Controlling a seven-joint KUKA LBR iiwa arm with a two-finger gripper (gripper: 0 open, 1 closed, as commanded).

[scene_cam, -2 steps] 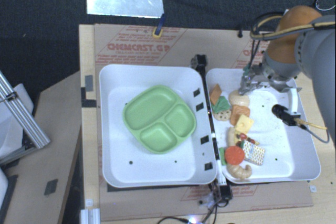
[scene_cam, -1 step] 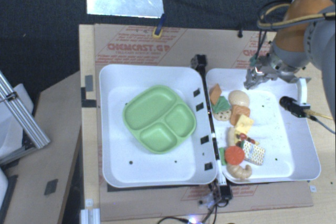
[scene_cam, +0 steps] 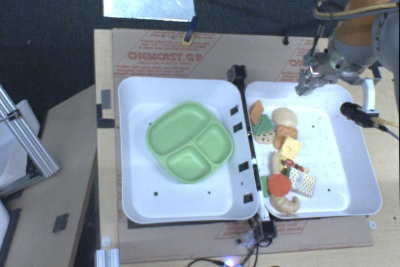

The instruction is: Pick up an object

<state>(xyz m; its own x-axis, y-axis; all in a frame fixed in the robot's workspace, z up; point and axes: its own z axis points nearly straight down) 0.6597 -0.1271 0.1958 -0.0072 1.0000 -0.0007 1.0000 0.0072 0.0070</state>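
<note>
At the 5 o'clock corner of the right bin a croissant lies nearest the camera, with a red tomato and a patterned packet just above it. Farther up, toy food clusters along the bin's 9 o'clock side: a yellow cheese block, a green-topped wedge, an orange piece and a pale bun. The left bin holds a green divided plate at its centre. Farthest, at the right bin's 1 o'clock rim, the gripper hangs with nothing visibly in it; whether it is spread or closed I cannot tell.
</note>
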